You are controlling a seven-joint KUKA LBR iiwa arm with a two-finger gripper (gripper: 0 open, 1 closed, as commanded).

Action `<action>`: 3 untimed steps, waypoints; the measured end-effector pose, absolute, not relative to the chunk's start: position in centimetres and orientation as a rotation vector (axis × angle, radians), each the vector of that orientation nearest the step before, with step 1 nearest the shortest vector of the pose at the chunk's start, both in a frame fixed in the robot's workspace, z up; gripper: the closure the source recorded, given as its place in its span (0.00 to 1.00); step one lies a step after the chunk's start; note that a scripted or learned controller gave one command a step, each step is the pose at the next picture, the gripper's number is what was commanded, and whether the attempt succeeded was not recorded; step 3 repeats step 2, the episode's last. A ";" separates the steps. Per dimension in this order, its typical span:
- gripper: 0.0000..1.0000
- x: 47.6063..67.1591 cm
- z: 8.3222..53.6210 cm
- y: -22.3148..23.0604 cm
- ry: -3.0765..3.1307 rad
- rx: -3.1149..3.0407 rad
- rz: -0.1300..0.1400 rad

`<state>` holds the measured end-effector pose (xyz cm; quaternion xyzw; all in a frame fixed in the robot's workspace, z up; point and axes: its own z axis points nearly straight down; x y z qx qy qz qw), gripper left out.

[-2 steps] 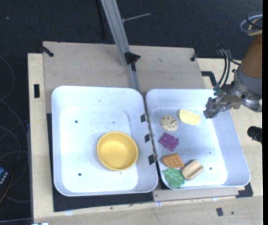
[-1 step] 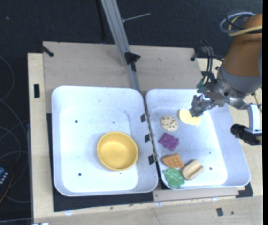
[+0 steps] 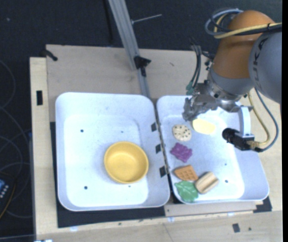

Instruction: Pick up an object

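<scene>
Camera view, looking down at a slant on both bins. Left bin point(image 3: 73, 110): holds a yellow bowl point(image 3: 126, 162), upright, set toward the bin's lower right, apart from the walls. Right bin point(image 3: 229, 178): six small objects. A pale yellow oval piece point(image 3: 205, 126) lies in the upper middle. Just left of it, a round speckled cookie point(image 3: 181, 132). Below the cookie, a purple block point(image 3: 181, 152), tilted. Lower still, an orange waffle-textured piece point(image 3: 185, 173), with a tan bread roll point(image 3: 207, 182) touching or nearly touching its right side. A green leafy piece point(image 3: 186, 190) sits at the bin's lower left corner, just under the orange piece.

Arm enters from the right, orange band above the wrist. Gripper point(image 3: 191, 112) is over the upper left of the right bin, just above the cookie and beside the pale oval piece's left end. Nothing seen between its fingers; cannot tell whether they are apart or together. A metal post point(image 3: 126, 32) rises from behind the bins.
</scene>
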<state>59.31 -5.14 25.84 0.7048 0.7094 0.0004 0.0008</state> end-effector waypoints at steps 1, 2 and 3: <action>1.00 61.5 26.2 0.3 2.229 2.212 0.004; 1.00 63.7 24.5 4.3 2.226 2.214 0.000; 1.00 63.7 24.5 4.3 2.226 2.214 0.000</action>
